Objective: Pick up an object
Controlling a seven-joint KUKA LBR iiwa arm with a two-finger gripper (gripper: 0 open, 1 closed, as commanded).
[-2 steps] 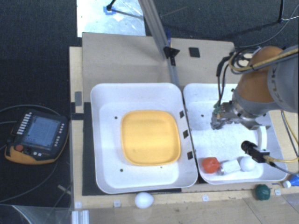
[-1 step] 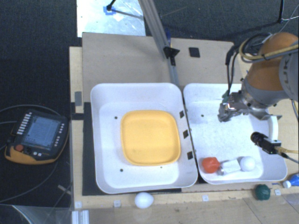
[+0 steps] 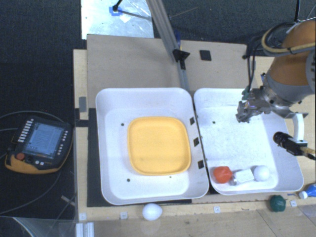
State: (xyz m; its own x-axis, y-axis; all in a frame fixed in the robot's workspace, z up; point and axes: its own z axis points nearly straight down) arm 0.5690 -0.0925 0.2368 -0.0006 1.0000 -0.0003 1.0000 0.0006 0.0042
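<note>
Down at the front edge a white egg (image 3: pixel 152 212) sits outside the bins. Red ball (image 3: pixel 221 174), white piece (image 3: pixel 243 176) and white ball (image 3: pixel 261 172) crowd the right bin's (image 3: pixel 232 132) near wall, well apart from the gripper (image 3: pixel 243 113) hovering above; a grab there could jam against the wall.

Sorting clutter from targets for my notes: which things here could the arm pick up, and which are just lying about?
For the job: gripper; red object, white piece, white ball, yellow plate, all in the bins.

Lying about: white egg, green ball, handheld controller.
</note>
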